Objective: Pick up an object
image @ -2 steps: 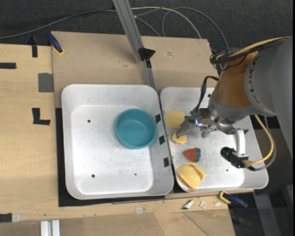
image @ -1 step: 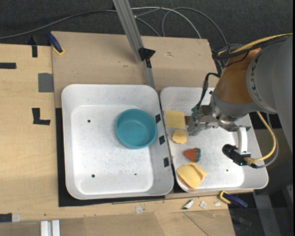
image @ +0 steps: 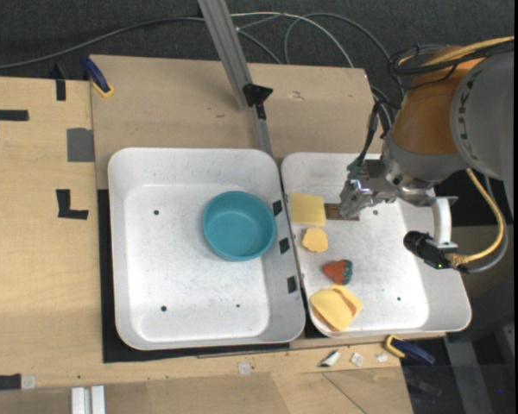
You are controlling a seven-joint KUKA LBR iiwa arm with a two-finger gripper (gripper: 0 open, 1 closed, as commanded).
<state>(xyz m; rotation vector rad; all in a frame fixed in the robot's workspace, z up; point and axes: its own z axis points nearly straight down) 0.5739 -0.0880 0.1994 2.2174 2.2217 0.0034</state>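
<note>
Lying untouched low in the right bin, yellow wedge awaiting pickup, with gripper hovering beside yellow square, grip state unclear, nothing lifted.

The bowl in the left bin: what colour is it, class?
The bowl is teal blue, plain, with no pattern, seen in the camera view.
</note>
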